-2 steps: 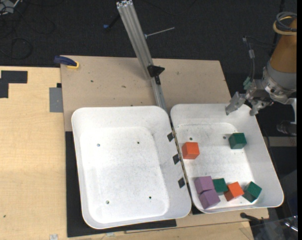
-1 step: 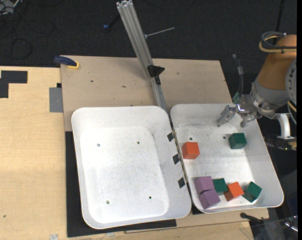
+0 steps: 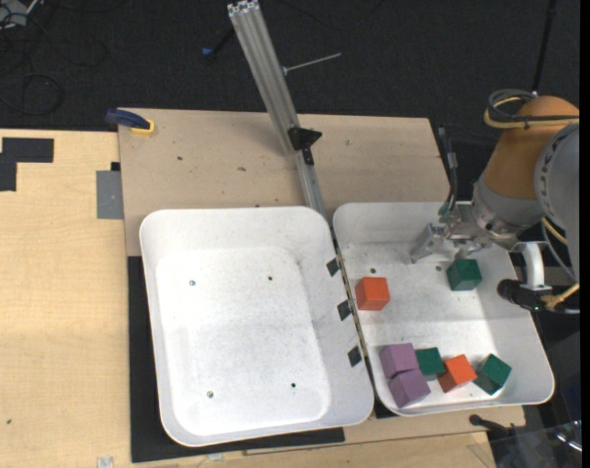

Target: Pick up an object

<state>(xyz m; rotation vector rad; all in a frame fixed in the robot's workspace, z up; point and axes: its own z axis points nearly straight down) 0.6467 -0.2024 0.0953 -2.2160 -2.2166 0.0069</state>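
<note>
My gripper (image 3: 452,243) hangs over the back part of the right bin (image 3: 392,217), under the grey wrist and its orange band. A dark green cube (image 3: 463,275) sits right at the gripper's near edge, touching it or just under it; I cannot tell whether it is held. An orange cube (image 3: 373,292) lies alone near the bin's left wall. Along the front of the bin lie two purple blocks (image 3: 404,372), a small green block (image 3: 430,362), an orange block (image 3: 458,370) and another green block (image 3: 492,372).
The left bin (image 3: 168,232) stands beside the right one, joined by black clips (image 3: 344,308). A slanted aluminium bar (image 3: 273,86) rises behind the bins. Cables hang at the arm's right side.
</note>
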